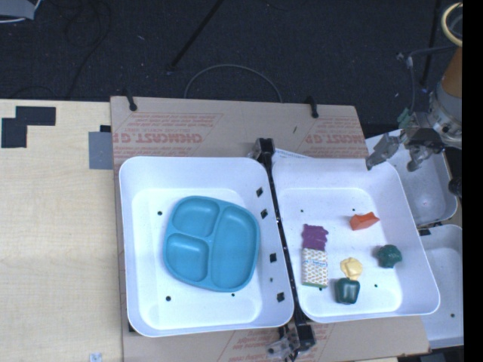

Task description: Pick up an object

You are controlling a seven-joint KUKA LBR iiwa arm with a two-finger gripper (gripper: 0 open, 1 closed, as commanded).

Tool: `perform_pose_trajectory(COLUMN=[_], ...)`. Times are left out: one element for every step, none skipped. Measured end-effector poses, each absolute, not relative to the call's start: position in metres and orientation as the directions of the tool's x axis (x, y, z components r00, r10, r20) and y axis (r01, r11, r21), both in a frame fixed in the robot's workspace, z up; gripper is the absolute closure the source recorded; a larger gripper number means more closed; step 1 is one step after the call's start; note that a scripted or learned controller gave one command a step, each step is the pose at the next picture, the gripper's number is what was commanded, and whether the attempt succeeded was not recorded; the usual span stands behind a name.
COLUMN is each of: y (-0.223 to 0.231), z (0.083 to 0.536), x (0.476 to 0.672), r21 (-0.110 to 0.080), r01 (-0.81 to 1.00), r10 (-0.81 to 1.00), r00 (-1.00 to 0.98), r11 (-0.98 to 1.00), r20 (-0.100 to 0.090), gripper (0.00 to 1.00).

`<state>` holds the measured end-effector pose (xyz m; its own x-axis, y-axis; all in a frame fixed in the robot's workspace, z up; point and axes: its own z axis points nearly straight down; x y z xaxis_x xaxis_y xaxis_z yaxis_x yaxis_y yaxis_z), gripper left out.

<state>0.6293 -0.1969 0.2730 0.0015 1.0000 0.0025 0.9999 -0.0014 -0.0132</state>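
Note:
The right bin (332, 179) holds several small objects: an orange wedge (364, 220), a purple block (315, 237), a pale patterned packet (315, 267), a yellow lump (351, 267), a dark teal lump (389, 256) and a dark green cup-like piece (347, 291). My gripper (397, 151) hangs at the far right, above the bin's back right corner, well clear of the objects. Its two fingers stand apart and nothing is between them.
The left bin (143, 179) carries a blue divided plate (211, 242). A black divider (275, 240) runs between the bins. Cardboard (226, 130) lies under both. The pale bench (53, 240) stretches to the left.

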Motion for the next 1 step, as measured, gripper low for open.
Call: perform_pose_trajectory(y=[-0.1968], z=[0.2806], x=[0.6312], r21=[-0.002], r01=[1.0], r10=[1.0], r00=[0.0], r11=[0.0], r20=[0.0], gripper=[0.0])
